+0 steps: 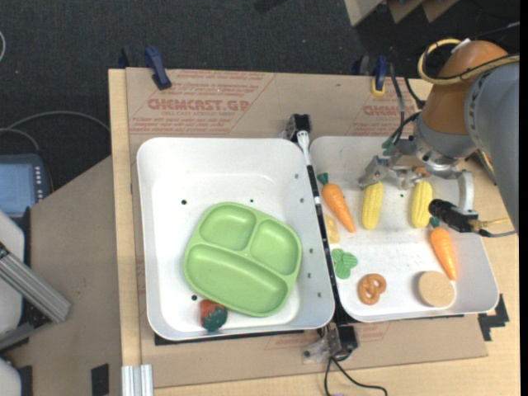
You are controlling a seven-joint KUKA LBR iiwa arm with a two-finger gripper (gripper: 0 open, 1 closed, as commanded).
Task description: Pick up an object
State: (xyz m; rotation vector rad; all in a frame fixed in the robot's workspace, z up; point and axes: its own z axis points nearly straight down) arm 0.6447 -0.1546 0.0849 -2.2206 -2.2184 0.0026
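The pincer [398, 174] hovered in the right bin [478, 295], fingers spread, nothing between them, a corn cob [372, 204] just below; a centred, straight descent looked wisest.

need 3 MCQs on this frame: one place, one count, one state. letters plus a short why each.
1. Where is the green divided plate?
A. left bin
B. right bin
C. on the cardboard outside the bins

2. How many corn cobs lie in the right bin?
A. one
B. two
C. four

3. How does the pretzel lie?
A. under the pincer
B. flat on the bin floor, touching nothing
C. stacked on the plate

Answers:
1 A, the plate sits on the left bin's floor.
2 B, one corn cob and a second lie side by side.
3 B, the pretzel lies apart from the pincer and its neighbours.
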